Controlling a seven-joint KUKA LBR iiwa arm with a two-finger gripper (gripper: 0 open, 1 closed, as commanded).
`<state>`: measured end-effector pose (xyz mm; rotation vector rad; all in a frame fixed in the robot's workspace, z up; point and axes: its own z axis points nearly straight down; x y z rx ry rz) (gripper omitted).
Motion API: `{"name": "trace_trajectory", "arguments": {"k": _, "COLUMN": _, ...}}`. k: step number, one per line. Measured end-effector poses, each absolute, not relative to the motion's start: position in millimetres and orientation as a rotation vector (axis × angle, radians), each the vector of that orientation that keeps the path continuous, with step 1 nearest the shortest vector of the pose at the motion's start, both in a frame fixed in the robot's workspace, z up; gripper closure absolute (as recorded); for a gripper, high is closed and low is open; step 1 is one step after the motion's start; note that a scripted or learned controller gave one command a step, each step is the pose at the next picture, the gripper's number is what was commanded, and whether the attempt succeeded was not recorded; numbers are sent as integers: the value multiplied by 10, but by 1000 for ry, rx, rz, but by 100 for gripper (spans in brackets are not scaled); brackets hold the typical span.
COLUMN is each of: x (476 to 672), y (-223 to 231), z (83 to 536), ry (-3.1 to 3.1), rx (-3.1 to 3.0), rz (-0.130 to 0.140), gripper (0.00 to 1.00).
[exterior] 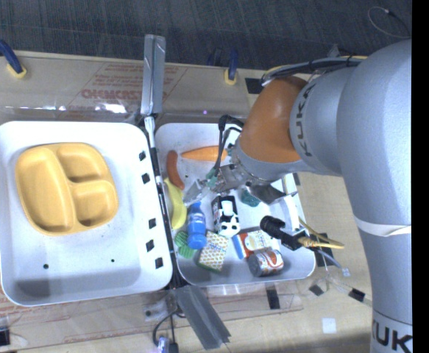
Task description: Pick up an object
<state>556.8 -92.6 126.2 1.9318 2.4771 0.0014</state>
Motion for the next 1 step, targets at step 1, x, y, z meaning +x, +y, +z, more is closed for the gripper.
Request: {"name": "trace_trajectory", "arguments": {"k": 1, "x": 6393, "y": -1081, "z": 966, "ry": 2711, "rx": 1613, "rz": -5, "gripper": 0}}
